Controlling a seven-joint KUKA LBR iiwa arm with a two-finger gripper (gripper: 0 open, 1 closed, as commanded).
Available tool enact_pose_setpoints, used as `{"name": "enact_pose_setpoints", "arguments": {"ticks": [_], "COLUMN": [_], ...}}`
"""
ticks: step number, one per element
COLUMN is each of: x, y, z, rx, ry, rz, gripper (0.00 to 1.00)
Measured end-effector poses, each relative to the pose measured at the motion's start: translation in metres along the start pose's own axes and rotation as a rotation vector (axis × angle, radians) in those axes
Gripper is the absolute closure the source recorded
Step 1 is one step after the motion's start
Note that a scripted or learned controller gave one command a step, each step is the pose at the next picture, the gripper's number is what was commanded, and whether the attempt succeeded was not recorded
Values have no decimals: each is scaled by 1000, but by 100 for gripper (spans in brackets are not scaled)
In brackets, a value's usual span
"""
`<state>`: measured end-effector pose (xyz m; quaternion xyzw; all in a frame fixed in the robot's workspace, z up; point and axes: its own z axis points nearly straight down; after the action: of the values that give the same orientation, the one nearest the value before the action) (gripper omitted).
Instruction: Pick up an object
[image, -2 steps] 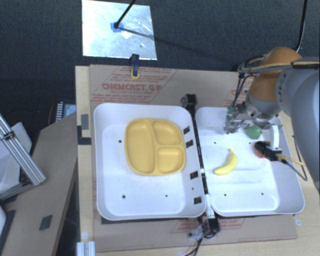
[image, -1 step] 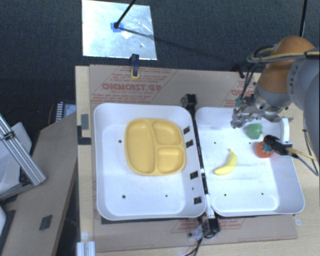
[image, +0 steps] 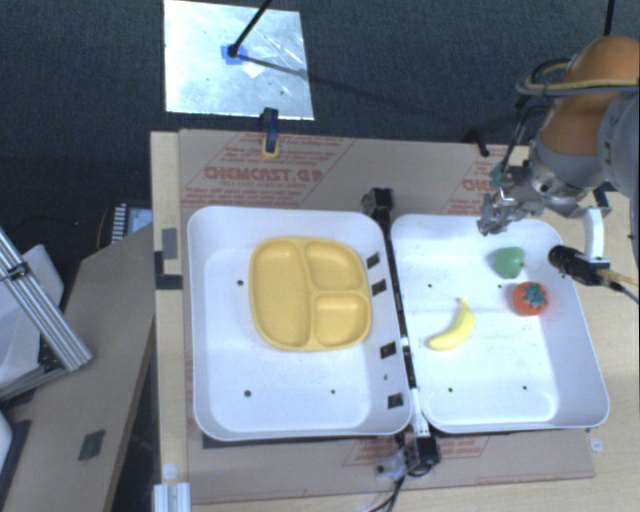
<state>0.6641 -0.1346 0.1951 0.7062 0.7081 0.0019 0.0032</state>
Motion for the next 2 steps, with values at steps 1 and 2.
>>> {"name": "enact_pose_setpoints", "arguments": {"ticks": [1,2], "x": [0,61], "y": [1,-15], "z": [-36,-32], "rx": [2,7], "ry": [1,3], "rz": [-2,-6], "gripper": [100,100]}}
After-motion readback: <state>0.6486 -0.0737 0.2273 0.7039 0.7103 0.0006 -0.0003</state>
